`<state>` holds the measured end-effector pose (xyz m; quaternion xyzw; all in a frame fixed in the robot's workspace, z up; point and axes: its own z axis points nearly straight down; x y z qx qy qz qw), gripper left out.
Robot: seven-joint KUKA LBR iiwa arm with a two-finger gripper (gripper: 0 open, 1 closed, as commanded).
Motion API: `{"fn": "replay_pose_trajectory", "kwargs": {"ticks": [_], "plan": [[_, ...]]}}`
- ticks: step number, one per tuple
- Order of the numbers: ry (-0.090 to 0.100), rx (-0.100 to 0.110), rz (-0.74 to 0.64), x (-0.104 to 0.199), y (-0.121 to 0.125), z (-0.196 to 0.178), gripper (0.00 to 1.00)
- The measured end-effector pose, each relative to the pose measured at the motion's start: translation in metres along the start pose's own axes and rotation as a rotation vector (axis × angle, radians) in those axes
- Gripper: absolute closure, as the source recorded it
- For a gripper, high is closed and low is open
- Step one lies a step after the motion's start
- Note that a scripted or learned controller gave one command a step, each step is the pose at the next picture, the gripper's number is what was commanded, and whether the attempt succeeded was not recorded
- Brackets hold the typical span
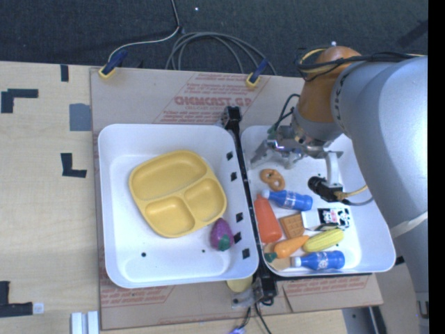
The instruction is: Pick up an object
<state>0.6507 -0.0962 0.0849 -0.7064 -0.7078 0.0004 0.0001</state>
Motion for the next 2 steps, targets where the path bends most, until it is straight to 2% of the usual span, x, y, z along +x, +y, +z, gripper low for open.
{"fn": "replay_pose_trajectory", "kwargs": {"ticks": [1,2], "plan": [[-0.002,-0.006,0.000,-0.0070,-0.0248,-0.0011,0.00],[-0.003,-0.004,-0.001,-0.0072,-0.0243,-0.0097,1.00]]}}
